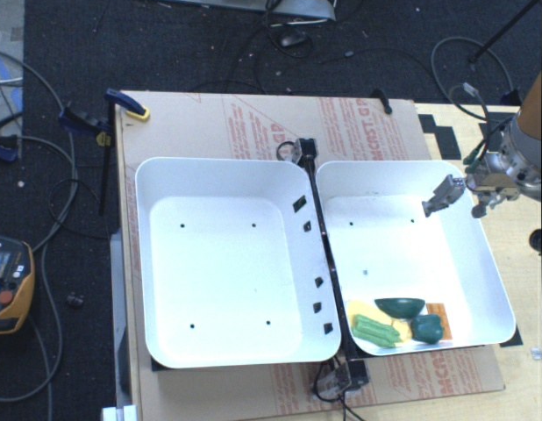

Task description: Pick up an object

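Green objects (398, 321) crowd right bin (481, 253) near edge; gripper (462, 196) above far rim.

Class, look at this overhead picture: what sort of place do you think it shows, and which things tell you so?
Probably a robotics lab test bench. Two shallow white plastic bins sit side by side on a clamped brown cardboard sheet, a grey robot arm's gripper hangs over the right bin, and loose black cables trail over dark carpet.

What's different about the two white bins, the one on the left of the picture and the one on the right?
The right bin holds a small pile in its near corner: a dark green bowl, a ridged green piece, a teal lump and yellow and orange bits; the left bin shows bare white floor with a few dark dots. The end effector hangs over the right bin's far edge, away from the left bin. Both are shallow, white and round-cornered.
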{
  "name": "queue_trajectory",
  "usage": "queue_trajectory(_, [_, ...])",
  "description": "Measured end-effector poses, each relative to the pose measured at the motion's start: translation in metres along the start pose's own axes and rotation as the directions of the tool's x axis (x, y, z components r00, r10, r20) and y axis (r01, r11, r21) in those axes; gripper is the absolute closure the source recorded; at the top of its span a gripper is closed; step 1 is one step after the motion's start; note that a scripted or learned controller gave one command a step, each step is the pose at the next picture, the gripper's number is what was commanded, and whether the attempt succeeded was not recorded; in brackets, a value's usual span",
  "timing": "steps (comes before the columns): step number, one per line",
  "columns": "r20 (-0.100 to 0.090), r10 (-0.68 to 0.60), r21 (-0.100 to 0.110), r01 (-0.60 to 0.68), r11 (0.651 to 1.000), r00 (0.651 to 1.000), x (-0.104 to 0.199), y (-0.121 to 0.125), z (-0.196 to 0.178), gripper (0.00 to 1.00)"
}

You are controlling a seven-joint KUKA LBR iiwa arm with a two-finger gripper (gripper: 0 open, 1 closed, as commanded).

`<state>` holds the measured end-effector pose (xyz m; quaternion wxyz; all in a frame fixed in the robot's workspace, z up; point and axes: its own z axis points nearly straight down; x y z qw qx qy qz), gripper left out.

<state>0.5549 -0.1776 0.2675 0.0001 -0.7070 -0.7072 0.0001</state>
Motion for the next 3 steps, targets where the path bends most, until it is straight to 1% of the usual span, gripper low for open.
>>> queue_trajectory(1, [-0.002,-0.006,0.003,0.006,1.000,1.000,0.083,-0.026,0.042,0.00])
queue_trajectory(2, [0.004,0.005,-0.010,-0.005,1.000,1.000,-0.031,-0.002,-0.161,0.00])
queue_trajectory(3, [-0.002,-0.006,0.003,0.006,1.000,1.000,0.062,-0.021,-0.093,0.00])
